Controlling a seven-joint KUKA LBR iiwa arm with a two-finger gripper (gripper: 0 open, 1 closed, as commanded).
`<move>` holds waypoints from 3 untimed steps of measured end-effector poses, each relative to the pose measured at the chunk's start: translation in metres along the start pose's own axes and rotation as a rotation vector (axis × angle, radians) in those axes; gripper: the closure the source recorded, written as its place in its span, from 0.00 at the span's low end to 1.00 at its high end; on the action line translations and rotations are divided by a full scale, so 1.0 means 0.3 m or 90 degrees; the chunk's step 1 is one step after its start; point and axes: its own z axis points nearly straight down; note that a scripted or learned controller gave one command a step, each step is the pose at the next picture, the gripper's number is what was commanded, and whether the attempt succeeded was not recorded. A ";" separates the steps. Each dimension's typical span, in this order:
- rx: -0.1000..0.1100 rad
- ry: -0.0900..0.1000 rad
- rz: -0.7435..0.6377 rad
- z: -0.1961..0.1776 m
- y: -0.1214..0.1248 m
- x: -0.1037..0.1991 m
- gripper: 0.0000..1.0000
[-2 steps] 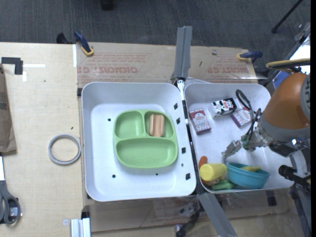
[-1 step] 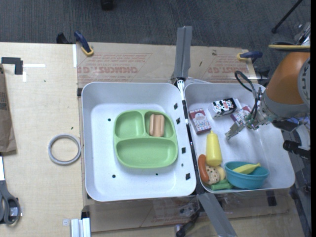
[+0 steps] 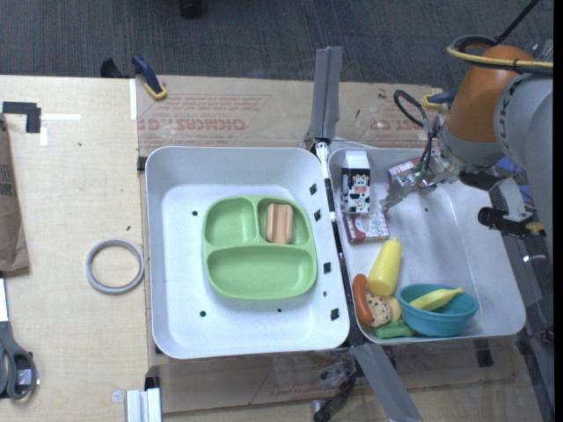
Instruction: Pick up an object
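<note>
1. Candidate objects lie in the right shallow white bin [image 3: 493,323]: a small white carton with a cow print [image 3: 356,185], a flat pink packet [image 3: 366,226], a yellow plastic bottle [image 3: 384,268], a red sausage [image 3: 360,296] and a blue bowl [image 3: 438,311] holding a yellow banana [image 3: 435,298].
2. The tool [image 3: 406,181] sits at that bin's far side, just right of the carton; whether it is clenched or released cannot be told.
3. The left white bin [image 3: 167,262] holds a green divided tray [image 3: 255,275] with a tan sausage [image 3: 279,222] in one compartment.
4. A grey ring [image 3: 114,265] lies on the desk [image 3: 70,192].
</note>
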 end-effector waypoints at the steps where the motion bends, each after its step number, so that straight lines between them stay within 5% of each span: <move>1: 0.000 0.000 -0.086 -0.210 -0.103 0.224 0.00; 2: 0.000 0.000 -0.067 -0.333 -0.027 0.364 0.00; 3: 0.000 0.000 -0.246 -0.224 -0.214 0.256 0.00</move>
